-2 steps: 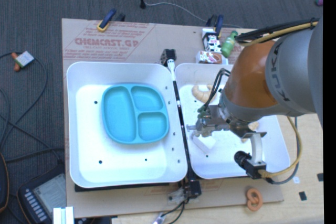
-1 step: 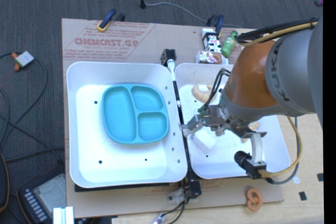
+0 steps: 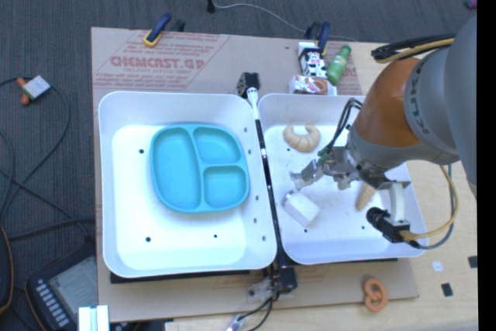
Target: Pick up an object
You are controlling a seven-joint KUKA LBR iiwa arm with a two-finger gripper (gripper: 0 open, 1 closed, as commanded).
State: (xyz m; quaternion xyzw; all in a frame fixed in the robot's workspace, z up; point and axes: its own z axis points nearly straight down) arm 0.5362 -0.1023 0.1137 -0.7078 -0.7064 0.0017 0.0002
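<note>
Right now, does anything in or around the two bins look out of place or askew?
Inside the bins, nothing stands out. Outside them, an orange ring-shaped piece lies on the cardboard base below the right bin, and a green bottle lies tipped beside clutter above it.

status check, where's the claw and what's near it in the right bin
Claw low over right bin, nothing seen between fingers. White block just below it, croissant-shaped piece above. Blue divided plate alone in left bin, out of the way.
</note>
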